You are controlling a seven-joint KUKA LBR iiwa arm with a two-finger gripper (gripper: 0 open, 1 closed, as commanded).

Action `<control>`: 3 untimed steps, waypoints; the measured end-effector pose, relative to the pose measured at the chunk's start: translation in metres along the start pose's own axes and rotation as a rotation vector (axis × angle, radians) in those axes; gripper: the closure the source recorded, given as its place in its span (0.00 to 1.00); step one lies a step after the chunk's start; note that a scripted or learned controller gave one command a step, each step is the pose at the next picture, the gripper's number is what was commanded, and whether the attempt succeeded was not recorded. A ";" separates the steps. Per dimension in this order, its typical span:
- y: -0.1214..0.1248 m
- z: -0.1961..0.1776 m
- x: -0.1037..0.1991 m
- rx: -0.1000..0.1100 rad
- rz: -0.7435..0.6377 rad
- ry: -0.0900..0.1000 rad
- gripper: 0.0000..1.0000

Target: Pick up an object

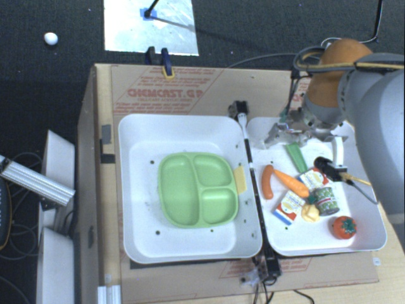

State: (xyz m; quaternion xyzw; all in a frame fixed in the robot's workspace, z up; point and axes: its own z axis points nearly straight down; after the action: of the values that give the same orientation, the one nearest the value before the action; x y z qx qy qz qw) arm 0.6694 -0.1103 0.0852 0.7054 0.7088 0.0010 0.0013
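Note:
My gripper (286, 132) hangs over the far left part of the right bin (370, 236), under the orange wrist band. Just in front of it lies a green stick (295, 158), tilted toward the near right. Further forward are an orange carrot (292, 182) and a red-orange sausage shape (267, 181). A white carton with red and blue print (289, 206), a small yellow piece (309, 213), a green-labelled can (326, 201) and a red tomato (343, 227) crowd the near part of that bin. Nothing shows between the gripper's tips.
The left bin (136, 233) holds a green divided plate (196, 189), with a small yellow block (240, 179) against its right edge. A black divider (250, 170) runs between the two bins. A small printed packet (311, 179) lies beside the carrot.

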 end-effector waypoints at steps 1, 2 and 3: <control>-0.071 0.001 0.009 0.003 0.003 0.000 0.00; -0.028 0.000 -0.011 0.000 0.001 -0.001 0.00; -0.026 -0.011 -0.011 -0.003 -0.001 -0.001 1.00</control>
State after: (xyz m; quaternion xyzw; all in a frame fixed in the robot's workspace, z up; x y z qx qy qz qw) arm 0.6430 -0.1216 0.0961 0.7049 0.7093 0.0018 0.0026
